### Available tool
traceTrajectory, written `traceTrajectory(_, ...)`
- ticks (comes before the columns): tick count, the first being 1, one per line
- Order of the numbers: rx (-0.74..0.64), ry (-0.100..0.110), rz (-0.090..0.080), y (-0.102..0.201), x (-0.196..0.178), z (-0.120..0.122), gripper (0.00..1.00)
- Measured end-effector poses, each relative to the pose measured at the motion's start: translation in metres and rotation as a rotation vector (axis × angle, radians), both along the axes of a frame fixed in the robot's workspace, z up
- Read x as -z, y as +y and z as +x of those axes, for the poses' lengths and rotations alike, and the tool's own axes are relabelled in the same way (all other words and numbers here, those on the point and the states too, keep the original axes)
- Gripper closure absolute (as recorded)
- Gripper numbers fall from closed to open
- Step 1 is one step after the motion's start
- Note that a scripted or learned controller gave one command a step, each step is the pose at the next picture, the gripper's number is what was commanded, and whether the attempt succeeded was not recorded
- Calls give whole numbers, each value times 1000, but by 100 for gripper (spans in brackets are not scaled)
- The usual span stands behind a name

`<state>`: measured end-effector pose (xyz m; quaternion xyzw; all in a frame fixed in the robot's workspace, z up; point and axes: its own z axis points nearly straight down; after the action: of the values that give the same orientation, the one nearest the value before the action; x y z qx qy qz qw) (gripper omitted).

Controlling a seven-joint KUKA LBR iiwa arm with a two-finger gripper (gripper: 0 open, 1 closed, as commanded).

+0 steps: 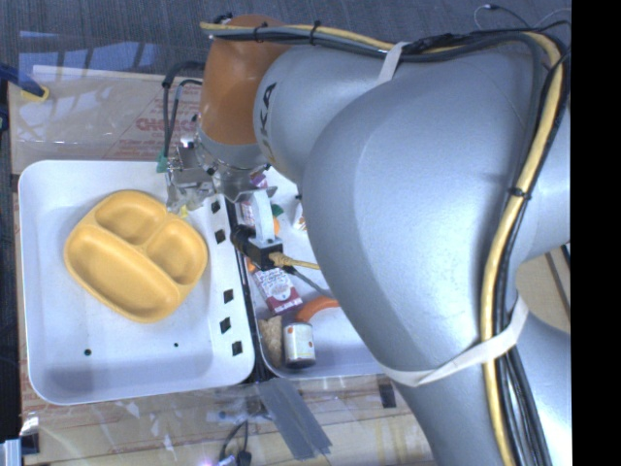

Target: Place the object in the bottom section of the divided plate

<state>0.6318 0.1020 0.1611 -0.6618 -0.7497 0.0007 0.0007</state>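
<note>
Arm (427,192): nearest the camera; its grey bulk reaches in from the right and covers most of the right bin (335,352).
Orange band (233,85): sits just above the wrist, directly over the end effector.
Gripper (191,190): hangs at the inner edge of the left bin (49,357), close beside the plate's upper right rim; whether it is open or closed cannot be told, and nothing is visibly held.
Divided plate (136,255): yellow, three sections, lying to the left of and below the gripper; its long axis runs from upper left to lower right.
Bottom section (121,284): the large compartment, farther from the gripper than the two small ones, below and to its left.
Task object: not identifiable; the candidates lie below and right of the gripper, in the right bin.
Sauce packet (277,289): beside the bin divider, below the gripper.
Small jar (298,343): farther below, near the right bin's lower rim.
Orange item (315,309): partly hidden under the arm.
Judgement: pick-up seems not yet done; the next move likely runs toward the right bin.
</note>
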Motion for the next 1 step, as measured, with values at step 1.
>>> traceTrajectory(1,261,0,0,17,57,-33,100)
